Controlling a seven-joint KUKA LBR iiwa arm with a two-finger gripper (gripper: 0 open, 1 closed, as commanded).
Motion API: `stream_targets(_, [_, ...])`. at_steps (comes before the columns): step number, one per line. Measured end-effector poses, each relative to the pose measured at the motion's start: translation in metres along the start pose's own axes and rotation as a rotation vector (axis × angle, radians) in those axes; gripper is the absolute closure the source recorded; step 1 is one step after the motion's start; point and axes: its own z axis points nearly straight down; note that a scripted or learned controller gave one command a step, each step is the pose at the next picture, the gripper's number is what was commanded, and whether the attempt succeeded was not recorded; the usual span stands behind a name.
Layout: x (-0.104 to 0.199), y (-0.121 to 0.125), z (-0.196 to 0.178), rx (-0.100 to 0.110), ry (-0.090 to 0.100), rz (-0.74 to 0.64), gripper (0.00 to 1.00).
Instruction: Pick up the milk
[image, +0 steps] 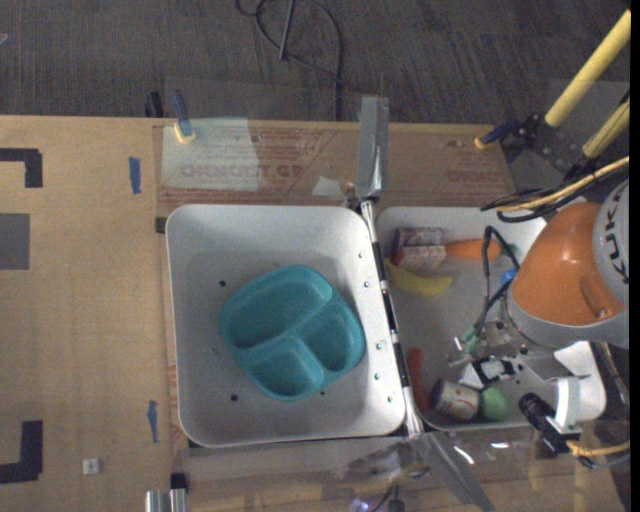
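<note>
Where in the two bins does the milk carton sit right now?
The milk carton lies at the far end of the right bin, just above the banana, beside the divider.

A teal divided plate (291, 331) lies in the left bin (190, 300), near its middle and turned at a slant; take it as the landmark. To the plate's right, past the metal divider (385, 300), the right bin (440, 420) holds a yellow banana (420, 282) level with the plate's upper edge, with an orange carrot (470, 249) further right and slightly higher. Below and right of the plate, a can (455, 399) lies on its side, touching what looks like a small green ball (493, 403). Left of the plate, blue tape strips (134, 175) mark the cardboard bench (80, 300).
</note>
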Motion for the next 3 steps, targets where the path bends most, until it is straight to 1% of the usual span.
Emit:
stream_targets(1, [0.034, 0.003, -0.084, 0.019, 0.01, -0.086, 1.0])
stream_targets(2, [0.034, 0.002, -0.084, 0.019, 0.01, -0.085, 0.0])
stream_targets(3, [-0.002, -0.001, 0.011, 0.004, 0.006, 0.059, 0.0])
